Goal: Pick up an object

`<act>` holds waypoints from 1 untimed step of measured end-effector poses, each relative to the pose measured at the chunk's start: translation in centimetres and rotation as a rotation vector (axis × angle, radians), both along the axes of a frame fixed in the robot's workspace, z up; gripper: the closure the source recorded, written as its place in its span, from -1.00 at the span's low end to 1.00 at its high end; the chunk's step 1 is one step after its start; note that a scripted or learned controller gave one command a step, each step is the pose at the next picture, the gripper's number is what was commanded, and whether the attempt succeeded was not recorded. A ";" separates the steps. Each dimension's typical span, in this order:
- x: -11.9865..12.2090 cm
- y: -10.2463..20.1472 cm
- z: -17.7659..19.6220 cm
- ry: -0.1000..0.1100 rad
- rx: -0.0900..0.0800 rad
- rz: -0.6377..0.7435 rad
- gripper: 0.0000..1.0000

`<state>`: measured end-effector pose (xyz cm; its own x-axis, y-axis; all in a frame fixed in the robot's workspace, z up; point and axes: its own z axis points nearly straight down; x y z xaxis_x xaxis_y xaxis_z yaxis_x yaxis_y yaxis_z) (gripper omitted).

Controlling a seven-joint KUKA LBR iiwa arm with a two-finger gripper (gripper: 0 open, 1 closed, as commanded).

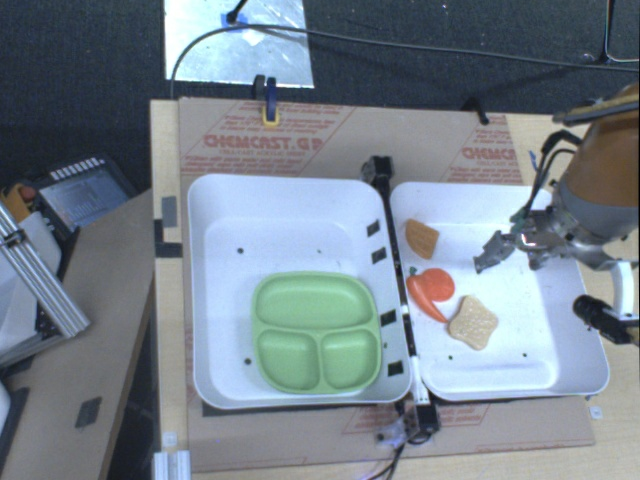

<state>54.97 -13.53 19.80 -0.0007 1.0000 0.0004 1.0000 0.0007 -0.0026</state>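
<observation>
At the near edge of the bench (pixel 170 268), a bundle of wires (pixel 405 433) trails out below the seam where the 2 bins meet. The bench top is covered by a brown cardboard sheet (pixel 330 133) printed in red lettering. On it sit the left bin (pixel 215 208) and the right bin (pixel 575 363), both shallow and white, touching along a divider with black clips (pixel 385 258).

The left bin holds a green plate (pixel 315 330) with 3 compartments, lying toward the near side. In the right bin, nearest the camera, a slice of toast (pixel 472 322) lies flat; just beside it, toward the divider, is an orange carrot-shaped toy (pixel 432 289), and farther back a small orange-brown wedge (pixel 422 237) rests near the divider.

The gripper (pixel 492 255) hangs over the middle of the right bin, well apart from the toast and the carrot toy, with nothing visible between its tips; how far it is parted cannot be made out. Behind it the orange-banded arm (pixel 605 183) enters from the right.

Farther back, a yellow clamp (pixel 270 108) grips the cardboard's far edge. Beyond lies dark carpet (pixel 80 68), a shiny metal plate (pixel 240 28) and black cables (pixel 420 48). At left stands a grey side table (pixel 80 338) with an aluminium rail (pixel 35 273).
</observation>
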 end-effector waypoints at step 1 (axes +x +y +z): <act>-0.5 -0.1 -4.3 -0.001 0.000 0.001 -1.00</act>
